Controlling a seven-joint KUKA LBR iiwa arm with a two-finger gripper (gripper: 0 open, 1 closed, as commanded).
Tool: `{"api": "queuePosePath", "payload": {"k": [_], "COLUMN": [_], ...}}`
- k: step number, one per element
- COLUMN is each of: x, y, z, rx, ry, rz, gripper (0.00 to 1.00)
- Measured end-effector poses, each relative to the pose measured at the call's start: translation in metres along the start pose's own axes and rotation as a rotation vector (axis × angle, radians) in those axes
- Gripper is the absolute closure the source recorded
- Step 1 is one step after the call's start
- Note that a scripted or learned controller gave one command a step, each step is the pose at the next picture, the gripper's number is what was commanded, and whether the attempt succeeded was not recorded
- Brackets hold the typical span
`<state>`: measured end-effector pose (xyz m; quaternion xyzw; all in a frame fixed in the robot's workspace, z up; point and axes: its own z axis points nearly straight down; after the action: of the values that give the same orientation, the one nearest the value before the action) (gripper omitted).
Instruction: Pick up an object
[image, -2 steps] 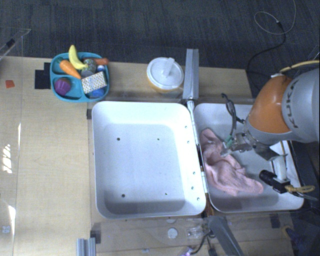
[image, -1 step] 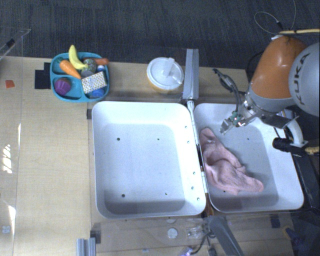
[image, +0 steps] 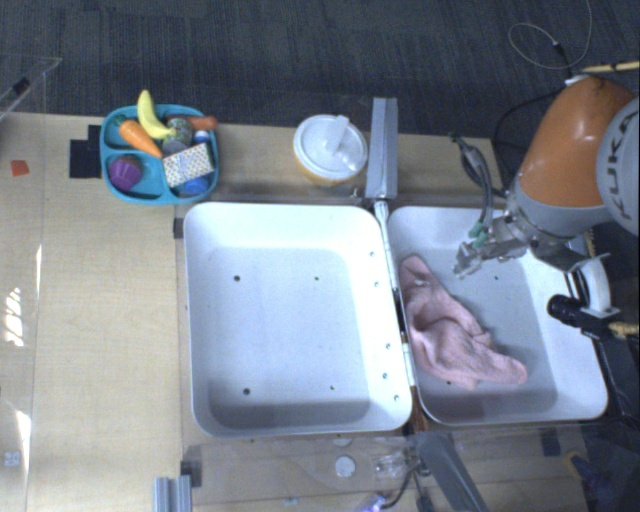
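Observation:
A crumpled pink cloth (image: 450, 325) lies in the right bin (image: 570, 395), against its left wall and reaching toward the middle. My gripper (image: 468, 262) hangs over the upper part of that bin, a little up and to the right of the cloth and apart from it. Nothing shows between its fingertips, and the view is too small to tell how they stand.
The left bin (image: 290, 315) sits beside the right one, with a metal divider rail between them. Behind the bins, a blue tray (image: 155, 155) holds toy food, and a white lidded cup (image: 330, 148) stands near the rail.

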<state>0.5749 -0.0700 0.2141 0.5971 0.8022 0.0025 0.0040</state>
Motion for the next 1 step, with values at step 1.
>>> {"api": "queuePosePath", "payload": {"k": [1], "x": [0.0], "y": [0.0], "z": [0.0], "rx": [0.0], "ry": [0.0], "rz": [0.0], "gripper": [0.0]}}
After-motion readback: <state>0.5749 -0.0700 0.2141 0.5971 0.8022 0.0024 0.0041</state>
